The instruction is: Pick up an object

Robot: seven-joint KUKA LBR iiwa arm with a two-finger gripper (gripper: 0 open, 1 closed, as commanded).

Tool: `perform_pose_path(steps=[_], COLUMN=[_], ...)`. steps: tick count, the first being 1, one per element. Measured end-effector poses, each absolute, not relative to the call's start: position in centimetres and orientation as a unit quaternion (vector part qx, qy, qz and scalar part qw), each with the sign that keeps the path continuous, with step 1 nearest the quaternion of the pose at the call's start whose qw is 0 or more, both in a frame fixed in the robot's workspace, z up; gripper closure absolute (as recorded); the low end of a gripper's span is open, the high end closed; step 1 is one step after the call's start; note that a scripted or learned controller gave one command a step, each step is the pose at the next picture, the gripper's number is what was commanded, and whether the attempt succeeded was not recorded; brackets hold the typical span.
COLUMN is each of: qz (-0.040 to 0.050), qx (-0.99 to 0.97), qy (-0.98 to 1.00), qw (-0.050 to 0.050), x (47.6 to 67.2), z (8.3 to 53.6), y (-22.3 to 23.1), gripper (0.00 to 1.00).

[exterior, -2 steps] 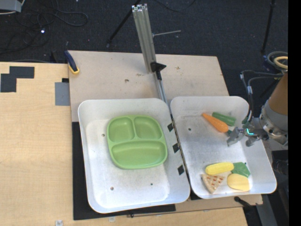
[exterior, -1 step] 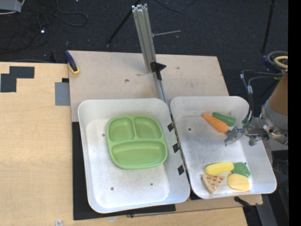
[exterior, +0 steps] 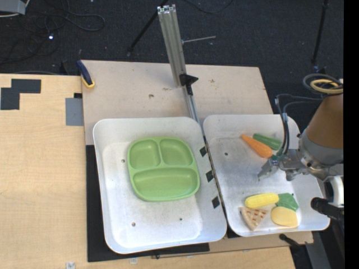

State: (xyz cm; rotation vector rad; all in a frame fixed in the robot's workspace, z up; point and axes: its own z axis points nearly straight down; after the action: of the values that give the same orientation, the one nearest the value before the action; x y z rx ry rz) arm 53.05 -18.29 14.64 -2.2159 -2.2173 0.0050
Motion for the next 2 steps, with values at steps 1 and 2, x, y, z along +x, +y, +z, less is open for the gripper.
perform_pose_path(steps=[1, 2], qz=[0.0012, 0.0011], qx=[-0.707, -0.708], qy=[-0.707, -0.706], qw=[0.003, 0.002], x=[53.0, 53.0], z=[9.3, 10.5], y=[-18.2, -18.3], gripper=[0.00, 1.00])
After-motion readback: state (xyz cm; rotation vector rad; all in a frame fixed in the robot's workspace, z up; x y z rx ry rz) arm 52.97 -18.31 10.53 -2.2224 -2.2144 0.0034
